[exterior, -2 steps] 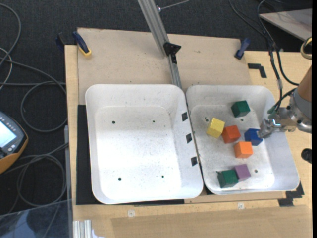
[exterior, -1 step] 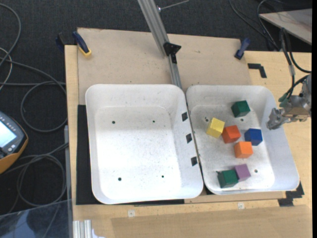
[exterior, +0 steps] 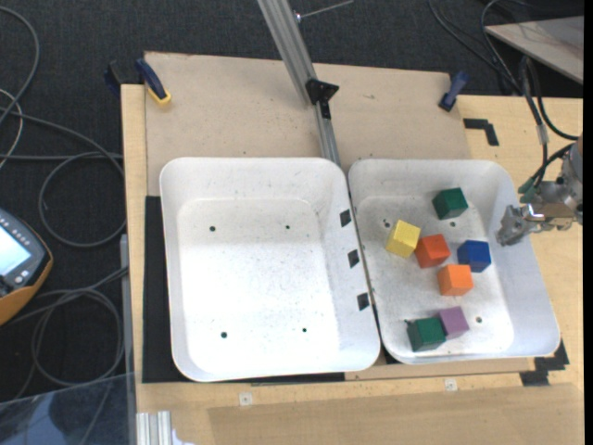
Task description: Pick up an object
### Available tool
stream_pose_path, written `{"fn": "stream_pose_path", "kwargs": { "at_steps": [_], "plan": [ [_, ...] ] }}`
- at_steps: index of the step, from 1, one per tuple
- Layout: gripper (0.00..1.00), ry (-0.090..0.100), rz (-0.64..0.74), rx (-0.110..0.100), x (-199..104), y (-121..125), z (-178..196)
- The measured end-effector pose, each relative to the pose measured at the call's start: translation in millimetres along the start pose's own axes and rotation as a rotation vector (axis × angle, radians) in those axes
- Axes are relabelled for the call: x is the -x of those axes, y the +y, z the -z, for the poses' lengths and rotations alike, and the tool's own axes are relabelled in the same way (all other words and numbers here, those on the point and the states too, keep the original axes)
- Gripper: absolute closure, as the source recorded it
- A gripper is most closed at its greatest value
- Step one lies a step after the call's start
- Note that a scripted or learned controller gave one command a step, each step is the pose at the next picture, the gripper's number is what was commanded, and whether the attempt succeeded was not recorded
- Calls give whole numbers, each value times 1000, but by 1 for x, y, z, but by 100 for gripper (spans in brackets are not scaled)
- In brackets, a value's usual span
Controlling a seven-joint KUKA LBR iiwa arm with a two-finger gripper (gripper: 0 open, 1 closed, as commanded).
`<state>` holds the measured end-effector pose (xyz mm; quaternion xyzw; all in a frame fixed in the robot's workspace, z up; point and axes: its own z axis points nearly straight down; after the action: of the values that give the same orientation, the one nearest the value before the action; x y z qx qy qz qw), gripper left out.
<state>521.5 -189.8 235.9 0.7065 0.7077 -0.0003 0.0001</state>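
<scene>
the tool (exterior: 515, 227) sits at the right rim of the right bin (exterior: 519, 336), above the wall, with nothing between its fingers; whether they are spread or pressed together cannot be told from here. inside that bin lie seven blocks: a dark green cube (exterior: 450, 202) toward the far side, a yellow cube (exterior: 403, 238) touching a red-orange cube (exterior: 432, 250), a blue cube (exterior: 474, 255) just above an orange cube (exterior: 455, 279), and a purple cube (exterior: 453, 321) beside a second green cube (exterior: 427, 333) at the near edge. the left bin (exterior: 176, 248) stands alongside on the worktop (exterior: 389, 109).
</scene>
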Motion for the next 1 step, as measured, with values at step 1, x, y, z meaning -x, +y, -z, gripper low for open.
{"fn": "stream_pose_path", "kwargs": {
  "at_steps": [1],
  "plan": [
    [100,3,6,2,-55,4,11]
  ]
}}
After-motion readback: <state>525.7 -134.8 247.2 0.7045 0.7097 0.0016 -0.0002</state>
